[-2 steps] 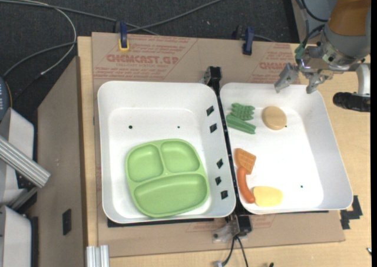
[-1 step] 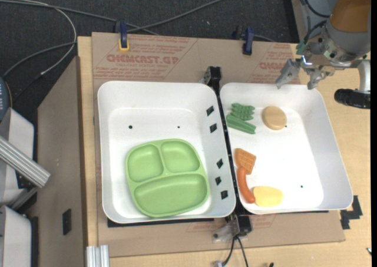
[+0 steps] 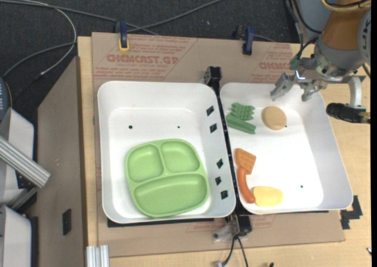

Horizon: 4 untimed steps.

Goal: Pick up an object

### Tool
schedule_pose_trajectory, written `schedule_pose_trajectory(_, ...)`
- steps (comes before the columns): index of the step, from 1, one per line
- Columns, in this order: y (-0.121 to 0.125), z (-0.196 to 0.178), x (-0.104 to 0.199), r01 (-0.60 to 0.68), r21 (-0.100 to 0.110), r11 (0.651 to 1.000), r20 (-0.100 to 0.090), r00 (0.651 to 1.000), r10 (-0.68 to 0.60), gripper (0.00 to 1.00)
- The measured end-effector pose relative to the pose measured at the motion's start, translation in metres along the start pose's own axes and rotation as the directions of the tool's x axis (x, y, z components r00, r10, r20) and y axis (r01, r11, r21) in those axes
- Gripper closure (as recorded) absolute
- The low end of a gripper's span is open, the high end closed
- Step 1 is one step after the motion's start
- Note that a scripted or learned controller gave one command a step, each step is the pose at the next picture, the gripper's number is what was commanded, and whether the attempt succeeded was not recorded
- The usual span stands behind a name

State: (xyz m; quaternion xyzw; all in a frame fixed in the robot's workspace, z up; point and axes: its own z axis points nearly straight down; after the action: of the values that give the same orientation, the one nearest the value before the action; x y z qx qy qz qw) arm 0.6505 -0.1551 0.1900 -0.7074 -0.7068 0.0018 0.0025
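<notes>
My gripper [image 3: 294, 89] hangs over the far edge of the right bin [image 3: 321, 142], open, its two fingers spread with nothing between them. Just below and left of it lies a round tan bun [image 3: 274, 117]. A green bean piece [image 3: 241, 116] rests at the bin's left side. Nearer the front are an orange wedge [image 3: 245, 160], a red-orange sausage [image 3: 245, 186] and a yellow piece [image 3: 267, 195]. The left bin [image 3: 118, 112] holds a green divided plate [image 3: 168, 176].
Black clips line the divider [image 3: 221, 142] between the bins. Two blue clamps [image 3: 123, 35] hold the cardboard base at the back. The grey arm with its orange band [image 3: 344, 21] rises at the upper right. Cables run across the dark floor behind.
</notes>
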Motion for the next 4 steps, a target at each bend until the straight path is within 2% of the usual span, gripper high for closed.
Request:
schedule_pose_trajectory(1, 0.001, 0.045, -0.006, 0.0, 0.0, 1.0, 0.0, 1.0, 0.0, 0.0)
schedule_pose_trajectory(2, -0.009, 0.099, -0.011, 0.0, 0.001, 1.0, -0.001, 1.0, 0.0, 0.0)
schedule_pose_trajectory(3, -0.005, 0.082, -0.011, 0.001, -0.01, 1.0, 0.002, 1.0, -0.001, 1.0)
schedule_pose_trajectory(4, -0.011, 0.024, -0.017, 0.0, -0.013, 1.0, 0.003, 1.0, 0.0, 1.0)
